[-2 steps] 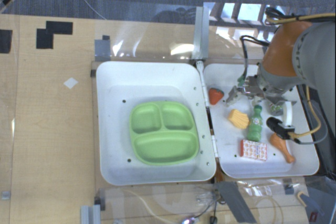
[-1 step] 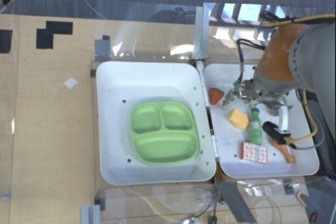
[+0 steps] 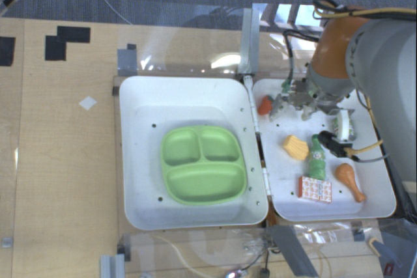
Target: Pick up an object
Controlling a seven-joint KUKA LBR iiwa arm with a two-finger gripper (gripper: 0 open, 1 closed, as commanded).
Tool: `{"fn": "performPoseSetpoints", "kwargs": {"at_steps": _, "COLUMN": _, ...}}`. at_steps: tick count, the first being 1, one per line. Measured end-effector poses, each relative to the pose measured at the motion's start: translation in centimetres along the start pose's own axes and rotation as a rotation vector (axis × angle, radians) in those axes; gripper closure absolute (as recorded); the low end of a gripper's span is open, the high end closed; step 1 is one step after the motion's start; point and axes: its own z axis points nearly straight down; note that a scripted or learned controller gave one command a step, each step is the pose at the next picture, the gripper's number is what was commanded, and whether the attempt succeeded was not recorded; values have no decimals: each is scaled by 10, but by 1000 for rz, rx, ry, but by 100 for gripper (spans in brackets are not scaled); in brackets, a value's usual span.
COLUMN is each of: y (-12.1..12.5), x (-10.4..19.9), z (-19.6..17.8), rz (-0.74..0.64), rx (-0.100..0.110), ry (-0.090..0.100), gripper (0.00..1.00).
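The gripper [image 3: 298, 103] hangs low over the far end of the right bin [image 3: 384, 202], at about 12 o'clock in that bin. I cannot tell how it is set, because the grey arm [image 3: 381, 55] with its orange band [image 3: 335, 42] covers most of it. Nothing can be seen lifted up, so I think the pick is not done yet; the grab and the lift are both left to do. Just to the gripper's 9 o'clock sits one small red-orange toy [image 3: 264, 105], close to the wall between the bins. It looks like the nearest thing to grab. Toward 6 o'clock from the gripper lies one yellow corn piece [image 3: 296, 148], near the middle of the bin. Beside it, at its 3 o'clock, lies one green bottle [image 3: 317, 159]. Below the bottle lies one flat red and white box [image 3: 315, 189], touching or almost touching it. At 4 o'clock in the bin lies one orange chicken leg [image 3: 350, 181]. A white thing [image 3: 344, 125] lies at 2 o'clock, partly under the arm, and I cannot tell what it is. The left bin [image 3: 140, 107] holds one green plate [image 3: 203, 164] with three parts. Both bins sit side by side on the wooden bench [image 3: 58, 159].
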Motion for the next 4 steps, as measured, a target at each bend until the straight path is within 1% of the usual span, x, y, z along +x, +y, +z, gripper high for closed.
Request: {"fn": "performPoseSetpoints", "kwargs": {"at_steps": 4, "y": 0, "x": 0, "z": 0, "rz": 0, "rx": -2, "ry": -1, "gripper": 0}}
